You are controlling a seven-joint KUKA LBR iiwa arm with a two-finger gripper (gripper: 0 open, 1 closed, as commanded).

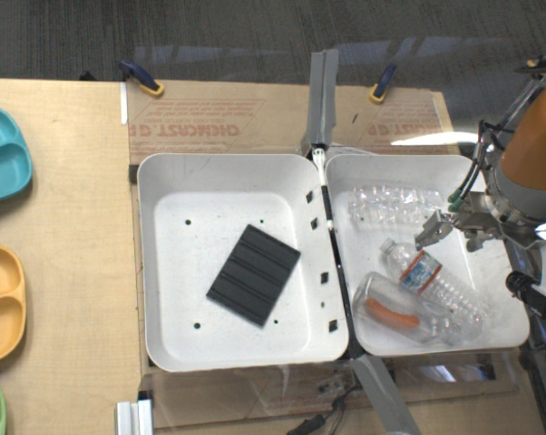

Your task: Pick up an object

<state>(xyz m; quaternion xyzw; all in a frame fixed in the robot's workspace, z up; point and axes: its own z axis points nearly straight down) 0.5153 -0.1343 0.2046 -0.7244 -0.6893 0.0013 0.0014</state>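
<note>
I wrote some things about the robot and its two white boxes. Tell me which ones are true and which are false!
1. The black ridged panel lies in the left bin. True.
2. The clear plastic bottle lies in the left bin. False: it lies in the right bin.
3. The gripper holds the black panel. False: it hangs over the right bin, near the bottle, with nothing between its fingers.
4. A teal divided plate sits on the bench, left of the bins. True.
5. A clear cup with something orange inside lies on its side in the right bin. True.
</note>
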